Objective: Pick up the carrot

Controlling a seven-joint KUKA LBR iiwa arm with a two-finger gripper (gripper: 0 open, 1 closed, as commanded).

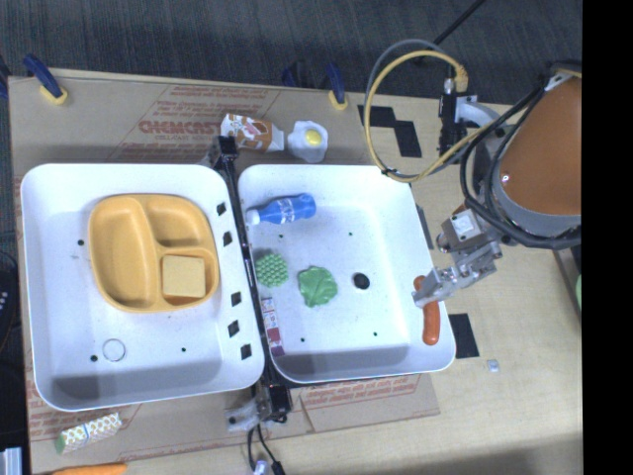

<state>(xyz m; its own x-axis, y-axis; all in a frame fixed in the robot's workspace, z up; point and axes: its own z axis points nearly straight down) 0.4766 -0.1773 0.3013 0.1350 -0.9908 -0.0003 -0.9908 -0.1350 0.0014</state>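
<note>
The carrot (429, 323) is a short orange-red stick, standing nearly upright in the picture over the right rim of the right bin (396, 206). Its top end sits between the fingers of my gripper (431, 289), which is shut on it. The grey wrist and the orange band of the arm lie up and to the right of the carrot. The carrot's lower end hangs free past the bin's edge.
The right bin holds a blue bottle (282, 210), a green spiky ball (270, 268) and a green leafy piece (316, 285). In the left bin (59, 295) a yellow divided plate (129, 250) carries a tan block (185, 275). A small carton (247, 132) and a white-yellow item (309, 140) lie behind the bins.
</note>
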